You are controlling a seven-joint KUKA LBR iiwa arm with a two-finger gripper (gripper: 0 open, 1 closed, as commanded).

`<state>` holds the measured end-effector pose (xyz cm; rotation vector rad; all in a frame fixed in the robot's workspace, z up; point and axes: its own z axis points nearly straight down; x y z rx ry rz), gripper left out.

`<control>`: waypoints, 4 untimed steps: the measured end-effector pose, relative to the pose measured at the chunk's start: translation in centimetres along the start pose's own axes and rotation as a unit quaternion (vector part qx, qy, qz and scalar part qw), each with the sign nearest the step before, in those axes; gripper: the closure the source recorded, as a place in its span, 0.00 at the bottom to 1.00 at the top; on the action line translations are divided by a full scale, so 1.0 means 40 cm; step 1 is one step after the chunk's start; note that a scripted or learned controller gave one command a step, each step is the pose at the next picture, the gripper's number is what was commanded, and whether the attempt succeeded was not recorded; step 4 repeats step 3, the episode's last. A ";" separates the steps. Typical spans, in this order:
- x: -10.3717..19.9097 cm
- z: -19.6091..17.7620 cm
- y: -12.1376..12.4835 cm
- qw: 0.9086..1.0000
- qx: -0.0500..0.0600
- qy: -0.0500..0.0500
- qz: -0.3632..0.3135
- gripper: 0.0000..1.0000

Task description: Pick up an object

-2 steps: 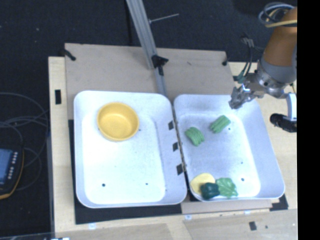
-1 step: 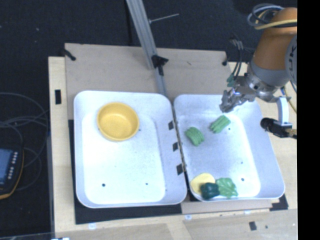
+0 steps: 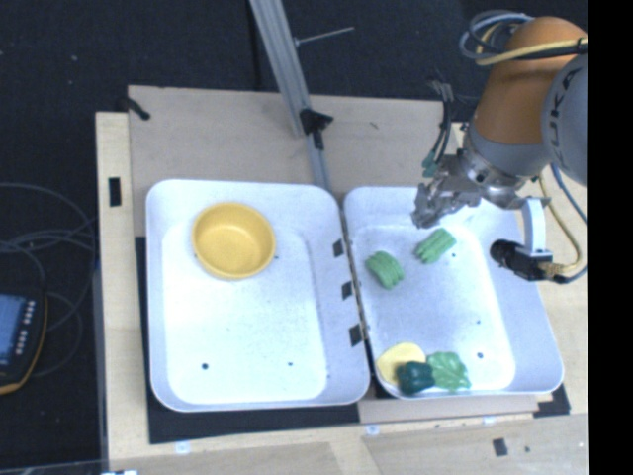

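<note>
A green object (image 3: 435,245) — ribbed, short and blurred, so its kind is hard to name — lies in the right bin (image 3: 514,305), near the far wall, tilted. The gripper (image 3: 431,213) hangs just above it, at the far edge of that bin; from this slant it cannot be told whether the tips touch the object. Nothing visibly sits between them, and how far they are spread cannot be made out, since they merge into a dark blur.

A second green piece (image 3: 385,269) lies just left of the first, apart from it. At the near edge of the same bin a yellow item (image 3: 398,356), a dark green lump (image 3: 415,377) and a pale green piece (image 3: 449,370) are bunched together, overlapping, the yellow one partly hidden.

The left bin (image 3: 178,295) holds a yellow bowl (image 3: 233,239), upright, in its far part.
</note>
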<state>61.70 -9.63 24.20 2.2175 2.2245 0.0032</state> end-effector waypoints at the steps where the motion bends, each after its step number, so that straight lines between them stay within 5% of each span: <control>1: 0.120 -0.022 -0.069 1.000 0.000 0.000 0.000 1.00; 3: 0.354 0.031 -0.177 1.000 0.001 0.000 0.000 1.00; 4: 0.354 0.031 -0.177 1.000 0.001 0.000 0.000 1.00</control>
